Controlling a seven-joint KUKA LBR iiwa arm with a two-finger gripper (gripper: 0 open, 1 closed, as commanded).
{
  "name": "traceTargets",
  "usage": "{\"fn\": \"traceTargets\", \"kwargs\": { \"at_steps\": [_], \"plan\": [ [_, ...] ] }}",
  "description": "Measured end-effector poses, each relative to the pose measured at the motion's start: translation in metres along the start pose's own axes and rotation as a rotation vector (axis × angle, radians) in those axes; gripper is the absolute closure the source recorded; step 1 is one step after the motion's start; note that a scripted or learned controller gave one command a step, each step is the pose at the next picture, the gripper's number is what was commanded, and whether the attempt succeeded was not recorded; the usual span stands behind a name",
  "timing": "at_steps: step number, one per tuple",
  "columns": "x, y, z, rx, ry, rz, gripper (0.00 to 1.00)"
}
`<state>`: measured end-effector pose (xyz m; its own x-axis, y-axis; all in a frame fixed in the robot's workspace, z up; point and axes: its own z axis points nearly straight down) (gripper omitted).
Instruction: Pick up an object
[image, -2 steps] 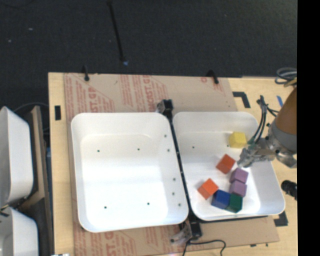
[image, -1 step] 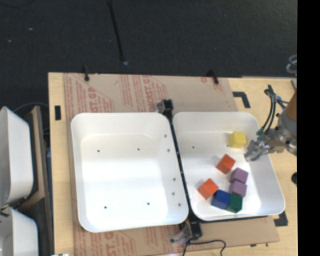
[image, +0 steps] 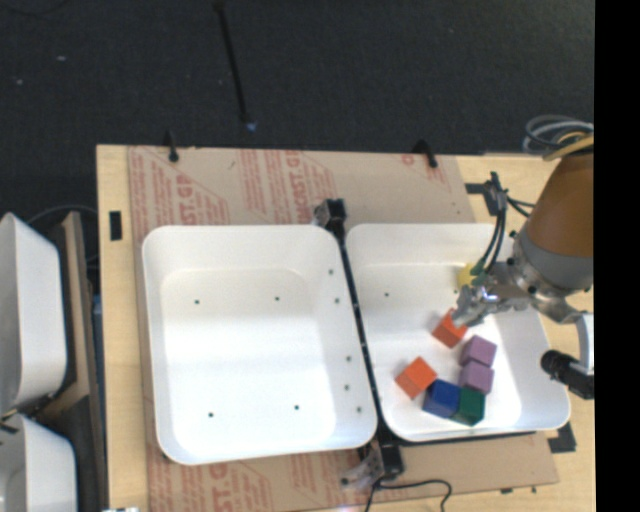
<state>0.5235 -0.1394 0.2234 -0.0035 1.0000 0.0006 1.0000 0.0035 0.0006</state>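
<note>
In the right bin (image: 400, 255) lie several small blocks. An orange block (image: 449, 329) sits just below and left of my gripper (image: 474, 304), which hangs low over the bin's middle right. Another orange block (image: 416, 377) lies nearer the front. Two purple blocks (image: 479, 352) (image: 477, 376) stand stacked close together, with a blue block (image: 441, 398) and a green block (image: 469, 406) in front of them. A bit of yellow (image: 467, 273) shows behind the gripper, partly hidden by it. Whether the gripper touches the nearest orange block cannot be seen.
The left bin (image: 180, 300) stands beside the right one, with a black divider clip (image: 331, 213) at their shared far corner. Both rest on a cardboard-covered bench (image: 230, 185). The arm's orange band (image: 568, 205) rises at the right.
</note>
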Motion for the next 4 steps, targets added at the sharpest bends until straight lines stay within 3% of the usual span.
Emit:
{"fn": "traceTargets", "kwargs": {
  "at_steps": [1,3,4],
  "plan": [
    [0.053,0.010,-0.002,0.000,0.000,-0.001,1.00],
    [0.155,0.001,0.010,0.000,0.000,0.000,1.00],
    [0.203,-0.001,-0.007,-0.001,0.001,0.000,1.00]
  ]
}}
